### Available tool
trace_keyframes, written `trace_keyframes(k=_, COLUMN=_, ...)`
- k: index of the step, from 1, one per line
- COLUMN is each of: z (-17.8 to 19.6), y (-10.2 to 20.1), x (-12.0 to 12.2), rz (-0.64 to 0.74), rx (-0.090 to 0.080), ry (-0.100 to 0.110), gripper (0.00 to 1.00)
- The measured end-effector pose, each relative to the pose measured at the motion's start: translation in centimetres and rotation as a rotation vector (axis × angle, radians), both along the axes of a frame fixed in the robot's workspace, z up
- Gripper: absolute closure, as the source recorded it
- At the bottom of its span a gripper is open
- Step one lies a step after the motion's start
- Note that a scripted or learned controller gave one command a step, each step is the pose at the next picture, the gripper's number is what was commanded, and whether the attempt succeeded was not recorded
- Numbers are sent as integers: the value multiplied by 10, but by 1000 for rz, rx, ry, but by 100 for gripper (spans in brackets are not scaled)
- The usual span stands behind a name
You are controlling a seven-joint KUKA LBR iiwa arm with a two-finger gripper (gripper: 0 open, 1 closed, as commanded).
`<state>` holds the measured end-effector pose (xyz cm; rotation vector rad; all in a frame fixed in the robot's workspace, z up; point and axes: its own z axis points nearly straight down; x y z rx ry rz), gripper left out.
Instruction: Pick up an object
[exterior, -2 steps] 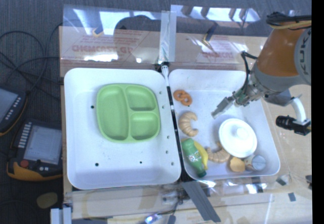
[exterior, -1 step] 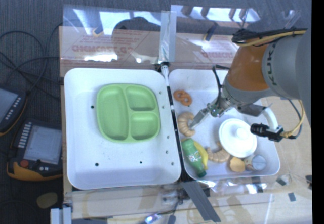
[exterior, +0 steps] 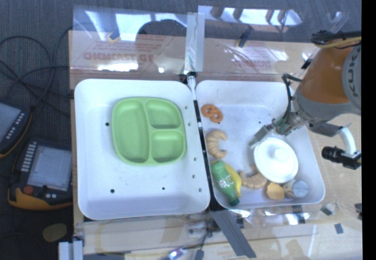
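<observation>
**Camera view: arm low in the right bin, nothing lifted yet**

Camera view looks down on two white bins on the table. The left bin carries a green divided plate. The right bin carries the loose things: a pretzel near the dividing wall, a croissant below it, a green bottle with a yellow banana touching it, a white round lid, a tan piece just beside the lid, and a small orange thing with a grey cap at the front wall.

The arm reaches in from the right, and the claw is just above the white lid, at its upper left edge. Whether the claw is open or closed cannot be told; its tip is small and dark against the bin.

By judgement, the task is at the approach step. No object is seen lifted, so the grasp and the lift are left.

For room: the middle of the right bin is bare, so a sideways move toward the pretzel is free. The front corner is crowded, and the bin walls are close to the lid on the right side.
</observation>
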<state>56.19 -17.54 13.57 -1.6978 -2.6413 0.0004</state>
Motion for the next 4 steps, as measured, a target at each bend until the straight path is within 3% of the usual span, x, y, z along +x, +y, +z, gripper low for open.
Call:
trace_keyframes(k=1, z=70, y=-4, x=9, rz=138, rx=-1, ry=0, gripper=0)
trace_keyframes(k=2, z=-47, y=44, x=17, rz=331, rx=-5, ry=-10, gripper=0)
trace_keyframes(k=3, z=-46, y=5, x=-35, rz=157, rx=-4, ry=-15, gripper=0)
trace_keyframes(k=4, z=-46, y=38, x=-72, rz=121, rx=-7, ry=-17, gripper=0)
